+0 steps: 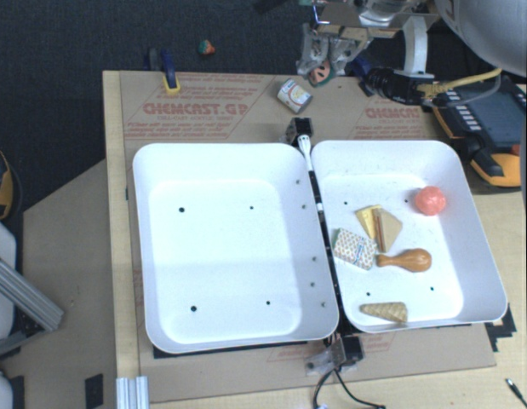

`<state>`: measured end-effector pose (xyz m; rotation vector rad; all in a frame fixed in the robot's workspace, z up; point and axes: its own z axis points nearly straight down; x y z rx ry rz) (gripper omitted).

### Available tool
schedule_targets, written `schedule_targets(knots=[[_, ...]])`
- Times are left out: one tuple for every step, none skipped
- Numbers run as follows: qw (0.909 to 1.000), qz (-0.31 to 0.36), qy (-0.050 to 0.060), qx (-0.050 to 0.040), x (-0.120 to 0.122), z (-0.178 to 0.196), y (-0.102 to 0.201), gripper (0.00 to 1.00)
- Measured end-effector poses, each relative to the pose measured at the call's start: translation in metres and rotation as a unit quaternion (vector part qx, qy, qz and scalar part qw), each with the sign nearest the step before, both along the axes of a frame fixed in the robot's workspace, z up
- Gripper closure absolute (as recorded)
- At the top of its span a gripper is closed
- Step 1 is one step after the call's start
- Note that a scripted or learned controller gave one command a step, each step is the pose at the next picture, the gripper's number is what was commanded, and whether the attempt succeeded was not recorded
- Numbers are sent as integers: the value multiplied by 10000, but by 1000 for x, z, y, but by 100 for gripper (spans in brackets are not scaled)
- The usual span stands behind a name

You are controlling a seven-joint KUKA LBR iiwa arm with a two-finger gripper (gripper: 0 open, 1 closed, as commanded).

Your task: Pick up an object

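Two shallow white bins sit side by side on the bench. The left bin (220, 245) shows bare white floor with a few small dark dots. The right bin (399, 164) holds five things: a pink ball (430, 201) toward 2 o'clock, a yellow wedge (378, 226) near the centre, a patterned white packet (353, 249) just at its 7 o'clock — touching or nearly so — a brown wooden pestle-like piece (408, 261) at the packet's 3 o'clock, and a tan cone (384, 312) at 6 o'clock.

The gripper (321, 62) hangs beyond the bins at 12 o'clock, above the board; a small reddish ring-like thing (321, 75) sits at its fingertips, though whether the jaws are apart or clamped I cannot tell.

The brown board (203, 109) reads "CHEMCAST G P" in red.
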<state>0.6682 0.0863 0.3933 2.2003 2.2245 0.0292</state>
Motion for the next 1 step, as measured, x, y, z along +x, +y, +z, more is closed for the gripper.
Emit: schedule_targets(knots=[[9999,-28,160,-19,-47,-68,40,100]])
